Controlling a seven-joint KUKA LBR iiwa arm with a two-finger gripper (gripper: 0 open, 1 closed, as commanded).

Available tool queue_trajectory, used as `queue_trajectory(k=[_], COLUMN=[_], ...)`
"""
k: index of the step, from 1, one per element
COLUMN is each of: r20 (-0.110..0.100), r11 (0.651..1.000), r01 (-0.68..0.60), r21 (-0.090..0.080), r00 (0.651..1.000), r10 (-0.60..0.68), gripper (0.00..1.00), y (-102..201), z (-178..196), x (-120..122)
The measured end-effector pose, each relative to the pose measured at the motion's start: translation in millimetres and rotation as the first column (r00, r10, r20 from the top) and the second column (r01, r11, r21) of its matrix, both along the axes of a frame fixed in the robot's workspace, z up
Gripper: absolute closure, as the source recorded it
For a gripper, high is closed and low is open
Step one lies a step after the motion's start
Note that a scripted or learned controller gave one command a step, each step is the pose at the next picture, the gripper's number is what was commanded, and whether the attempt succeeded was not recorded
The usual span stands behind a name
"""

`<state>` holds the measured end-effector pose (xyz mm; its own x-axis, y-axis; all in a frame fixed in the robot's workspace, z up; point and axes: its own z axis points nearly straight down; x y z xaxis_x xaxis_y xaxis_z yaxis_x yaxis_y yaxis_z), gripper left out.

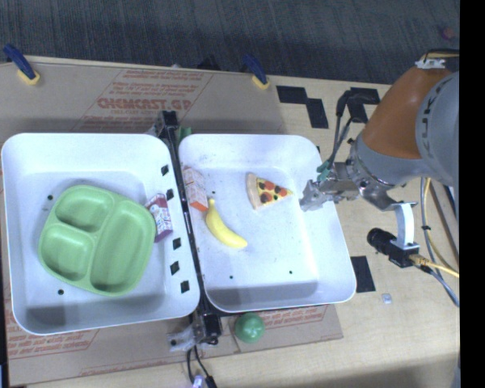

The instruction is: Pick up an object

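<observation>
A green divided plate (97,238) was seen in the left bin (16,160), a small wrapper (160,215) at its 3 o'clock edge. In the right bin (327,285), a banana (223,228) lay near the divider, a pizza slice (266,191) at its 1 o'clock. Open floor remained toward 5 o'clock. The tool (314,196) was at the bin's 3 o'clock rim; its state could not be told. A green ball (248,327) rested on the counter (404,330).

Both bins (323,241) are white; the divided plate (95,238) near the left bin's left wall is pale green; the banana (223,228) is yellow; the pizza slice (264,191) is tan with red and dark spots; the ball (248,326) at the bench's front edge is green.
</observation>
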<state>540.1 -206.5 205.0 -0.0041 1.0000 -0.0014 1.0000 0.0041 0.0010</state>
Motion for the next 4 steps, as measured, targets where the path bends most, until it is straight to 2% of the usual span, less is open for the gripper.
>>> queue_trajectory(k=[1, 2, 3, 4], r20=[-0.001, -0.006, -0.002, -0.003], r11=[1.0, 1.0, 1.0, 1.0], r01=[0.0, -0.002, -0.002, -0.002], r21=[0.001, 0.003, 0.003, 0.002], r00=[1.0, 1.0, 1.0, 1.0], r10=[0.0, 0.002, 0.002, 0.002], gripper=[0.0, 0.0, 0.0, 0.0], y=[0.6, -4.4, 25.2, -3.8], z=[-0.7, -96.7, -64.9, -113.9], x=[-0.1, -55.9, 2.5, 54.3])
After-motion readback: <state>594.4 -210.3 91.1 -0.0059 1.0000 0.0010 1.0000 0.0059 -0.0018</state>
